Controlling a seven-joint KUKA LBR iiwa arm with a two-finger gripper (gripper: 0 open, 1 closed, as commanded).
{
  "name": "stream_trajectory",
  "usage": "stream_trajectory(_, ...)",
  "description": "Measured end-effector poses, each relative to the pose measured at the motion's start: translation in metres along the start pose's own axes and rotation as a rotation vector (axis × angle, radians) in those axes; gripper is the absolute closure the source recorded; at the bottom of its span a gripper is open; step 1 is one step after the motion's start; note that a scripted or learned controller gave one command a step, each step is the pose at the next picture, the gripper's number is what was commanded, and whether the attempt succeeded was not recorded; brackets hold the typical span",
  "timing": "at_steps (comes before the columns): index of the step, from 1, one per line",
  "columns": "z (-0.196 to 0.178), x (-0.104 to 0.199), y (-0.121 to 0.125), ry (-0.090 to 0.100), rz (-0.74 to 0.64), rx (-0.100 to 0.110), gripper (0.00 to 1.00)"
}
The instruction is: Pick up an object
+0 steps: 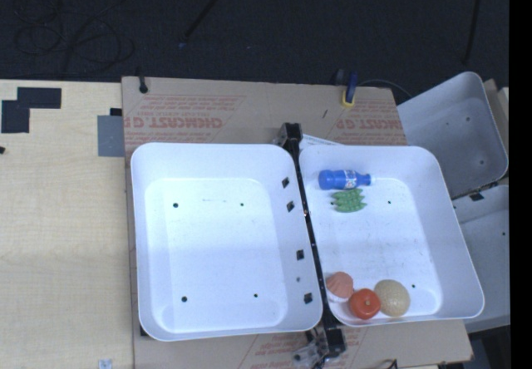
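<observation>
Right bin [432, 193] with blue bottle [343, 179], green toy [349, 201], claw state cannot tell

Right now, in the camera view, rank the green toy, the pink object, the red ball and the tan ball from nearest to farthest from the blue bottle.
1. Green toy, just below the blue bottle.
2. Pink object, well down toward the view's bottom.
3. Red ball and tan ball, side by side at the bottom: too close to call.

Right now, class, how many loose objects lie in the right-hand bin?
5. A blue bottle and a green toy lie near the far edge; a pink piece, a red ball and a tan ball cluster at the near edge.
</observation>
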State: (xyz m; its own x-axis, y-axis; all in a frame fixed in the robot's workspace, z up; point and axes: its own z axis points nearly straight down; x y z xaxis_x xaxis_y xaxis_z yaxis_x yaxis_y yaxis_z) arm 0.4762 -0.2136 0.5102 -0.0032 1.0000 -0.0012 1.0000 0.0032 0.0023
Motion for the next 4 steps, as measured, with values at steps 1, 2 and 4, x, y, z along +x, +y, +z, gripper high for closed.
stream_trajectory(1, -0.0077, 0.0004, 0.0007, 0.001, -0.005, 0.005, 1.00)
stream_trajectory(2, -0.0072, 0.0006, 0.0007, 0.001, -0.006, 0.006, 0.00)
stream_trajectory(4, -0.0167, 0.0011, 0.0016, 0.002, -0.012, 0.007, 0.00)
